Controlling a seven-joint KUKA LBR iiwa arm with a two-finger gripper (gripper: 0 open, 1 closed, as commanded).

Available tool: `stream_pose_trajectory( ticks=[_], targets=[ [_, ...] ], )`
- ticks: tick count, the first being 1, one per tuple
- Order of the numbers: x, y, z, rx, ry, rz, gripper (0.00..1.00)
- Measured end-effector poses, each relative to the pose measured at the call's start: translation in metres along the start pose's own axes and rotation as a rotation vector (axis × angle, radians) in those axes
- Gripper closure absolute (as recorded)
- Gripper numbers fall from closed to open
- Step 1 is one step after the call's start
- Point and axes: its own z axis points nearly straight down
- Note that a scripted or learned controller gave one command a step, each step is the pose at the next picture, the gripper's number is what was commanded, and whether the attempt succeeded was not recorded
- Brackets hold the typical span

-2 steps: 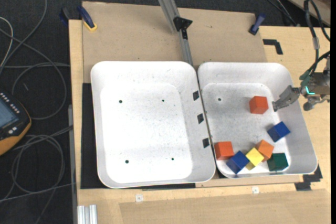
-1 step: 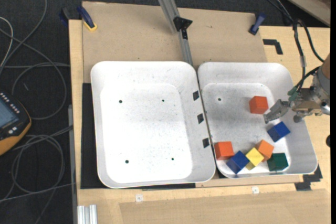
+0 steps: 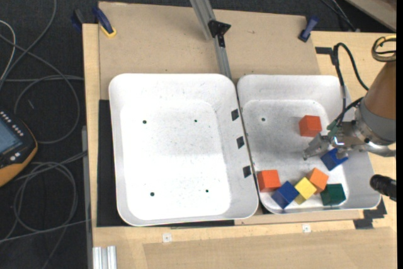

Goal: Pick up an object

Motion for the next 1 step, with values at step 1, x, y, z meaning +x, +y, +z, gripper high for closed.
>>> stream_pose_trajectory(
  ticks=[1],
  targets=[
    [0.0058, -0.0083, 0.0483, -0.001, 0.000, 0.001, 0.00]
  ],
)
